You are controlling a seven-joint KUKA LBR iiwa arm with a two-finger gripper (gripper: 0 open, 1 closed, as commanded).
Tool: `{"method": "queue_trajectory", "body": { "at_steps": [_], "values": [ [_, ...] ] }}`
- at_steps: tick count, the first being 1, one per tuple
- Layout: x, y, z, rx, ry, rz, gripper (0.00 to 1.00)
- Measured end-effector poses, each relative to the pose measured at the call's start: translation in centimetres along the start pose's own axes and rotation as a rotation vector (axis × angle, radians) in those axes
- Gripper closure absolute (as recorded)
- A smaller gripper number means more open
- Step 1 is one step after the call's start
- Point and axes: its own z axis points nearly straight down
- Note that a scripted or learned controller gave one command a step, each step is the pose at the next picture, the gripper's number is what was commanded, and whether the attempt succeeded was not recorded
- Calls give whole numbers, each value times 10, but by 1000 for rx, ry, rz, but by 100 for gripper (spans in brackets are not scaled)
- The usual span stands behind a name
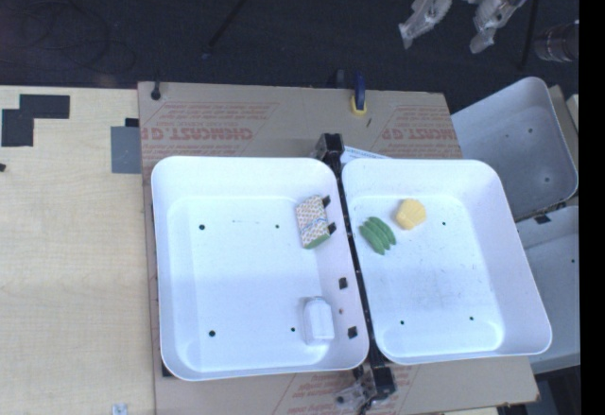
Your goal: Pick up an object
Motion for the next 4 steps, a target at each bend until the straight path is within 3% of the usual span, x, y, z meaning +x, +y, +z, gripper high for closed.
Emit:
{"method": "queue_trajectory", "body": {
  "at_steps": [1, 2, 3, 4],
  "values": [
    [46, -36, 1, 4, 0, 1, 0],
    [45, -35, -8, 6, -2, -1, 100],
    [107, -26, 86, 13, -2, 1, 100],
    [174, -61, 112, 7, -2, -1, 100]
  ]
}}
